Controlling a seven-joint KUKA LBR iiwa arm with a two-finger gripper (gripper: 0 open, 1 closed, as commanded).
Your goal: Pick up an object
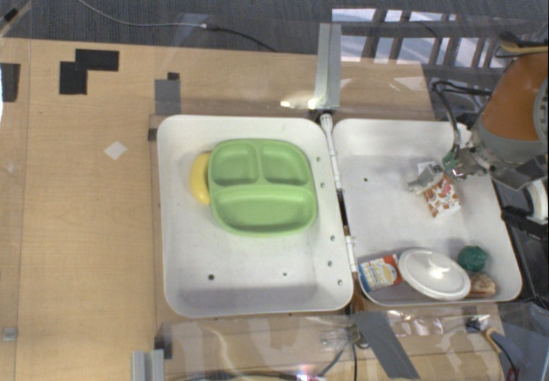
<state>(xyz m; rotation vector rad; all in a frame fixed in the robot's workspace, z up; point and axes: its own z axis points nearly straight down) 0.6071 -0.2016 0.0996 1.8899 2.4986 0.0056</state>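
Note:
A small snack packet point(441, 196), white with red print and a silver end, lies in the upper right part of the right bin point(377, 199). My gripper point(457, 163) is right at the packet's upper right edge, touching or just above it. The grey arm with its orange band point(517, 106) comes in from the right above it. The view does not show whether the packet is gripped.
At the right bin's front edge lie a white bowl point(436, 274), a small labelled cup point(380, 272), a dark green lump point(472, 258) and a brown item point(484, 287). The left bin point(223, 285) holds a green divided plate point(262, 186) over a yellow object point(199, 178).

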